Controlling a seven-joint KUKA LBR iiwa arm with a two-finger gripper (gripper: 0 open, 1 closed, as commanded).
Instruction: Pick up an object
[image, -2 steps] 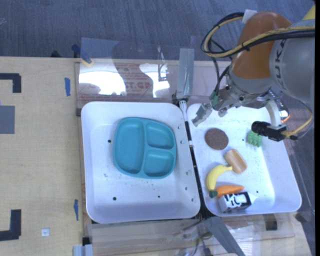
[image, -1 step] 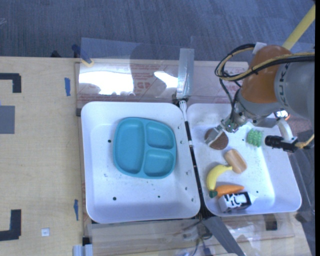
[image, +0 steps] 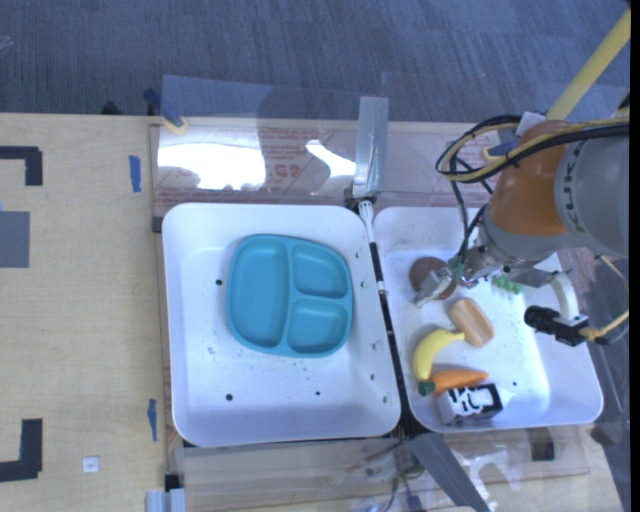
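A: Gripper (image: 447, 283) is low in the right bin (image: 570, 395), near its upper-left part, w/ the grey-and-orange arm (image: 545, 195) coming from the right. Fingers I cannot judge, open or closed, they are too small and dark here. No object is visible between them.

B: Which object is nearest?

A: A brownish round piece (image: 428, 270), touching or just beside the gripper on its left; I cannot tell which. Next is the bread-roll-like piece (image: 470, 322), just below-right of the tips, long axis diagonal, upper-left to lower-right.

B: And the others?

A: Banana (image: 436, 352) lies below the roll, curved, long axis approx. toward the bin's front-left. Carrot (image: 458, 379) is under it, almost horizontal, resting by a black-and-white item (image: 473, 401) at the front wall. Small green bits (image: 506, 285) are to the right of the gripper.

B: Room to move?

A: Left side is tight: the divider between bins (image: 378, 290) is near the brown piece. Right half of this bin is open. Left bin (image: 190, 330) has a blue divided plate (image: 290, 296), well apart.
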